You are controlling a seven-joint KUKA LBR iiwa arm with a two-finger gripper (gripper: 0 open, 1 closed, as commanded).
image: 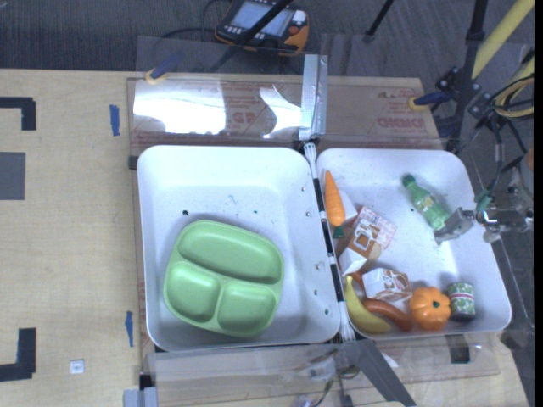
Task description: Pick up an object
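Banana (pixel 363 310), pumpkin (pixel 430 307) and small can (pixel 461 299) crowd the near edge of the right bin (pixel 475 176); green tray (pixel 222 276) sits in the left bin (pixel 170 176). Gripper (pixel 454 225) hangs just right of and below the green bottle (pixel 424 200), which lies with its long axis slanting up-left, cap away from the gripper. Gripper opening unclear, cannot tell; nothing visibly held.

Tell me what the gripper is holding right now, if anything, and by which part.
Nothing visibly. The gripper sits at the right bin's edge, just past the green bottle's lower end, with nothing seen between its fingers.
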